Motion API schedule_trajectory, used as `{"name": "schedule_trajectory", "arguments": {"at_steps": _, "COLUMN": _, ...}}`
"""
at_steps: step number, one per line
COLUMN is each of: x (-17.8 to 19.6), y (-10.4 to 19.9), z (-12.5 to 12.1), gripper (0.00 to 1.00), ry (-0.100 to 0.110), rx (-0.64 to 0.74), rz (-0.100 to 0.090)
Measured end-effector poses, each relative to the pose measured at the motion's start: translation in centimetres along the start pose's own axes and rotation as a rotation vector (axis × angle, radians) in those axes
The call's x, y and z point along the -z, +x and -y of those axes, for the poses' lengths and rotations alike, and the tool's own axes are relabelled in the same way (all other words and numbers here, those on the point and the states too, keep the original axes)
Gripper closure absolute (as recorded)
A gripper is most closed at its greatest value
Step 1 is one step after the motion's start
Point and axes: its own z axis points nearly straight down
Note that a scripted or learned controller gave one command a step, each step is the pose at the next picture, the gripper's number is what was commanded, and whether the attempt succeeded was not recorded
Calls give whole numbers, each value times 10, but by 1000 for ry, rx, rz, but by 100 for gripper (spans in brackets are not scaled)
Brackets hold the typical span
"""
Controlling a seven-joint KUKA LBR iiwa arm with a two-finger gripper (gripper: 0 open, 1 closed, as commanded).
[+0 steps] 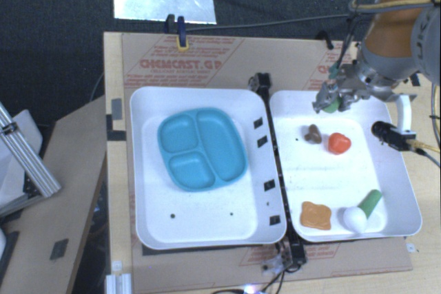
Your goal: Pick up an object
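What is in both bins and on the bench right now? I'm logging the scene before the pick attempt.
Left bin: one, white, left half of bench.
Divided plate: one, light blue, three compartments, middle of left bin.
Right bin: one, white, beside the left bin.
Brown lump: one, upper middle of right bin.
Red-orange object: one, just right of the brown lump.
Orange piece: one, flat, near edge of right bin.
White ball: one, right of the orange piece.
Green cylinder: one, touching the white ball.
Arm: grey with orange band, from the right.
Pincer: over right bin's far edge, something green at its tips.
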Motion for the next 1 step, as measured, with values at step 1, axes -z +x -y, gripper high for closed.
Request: {"name": "schedule_trajectory", "arguments": {"at_steps": 1, "x": 11, "y": 49, "z": 17, "gripper": 100, "ry": 0, "rx": 1, "rz": -1}}
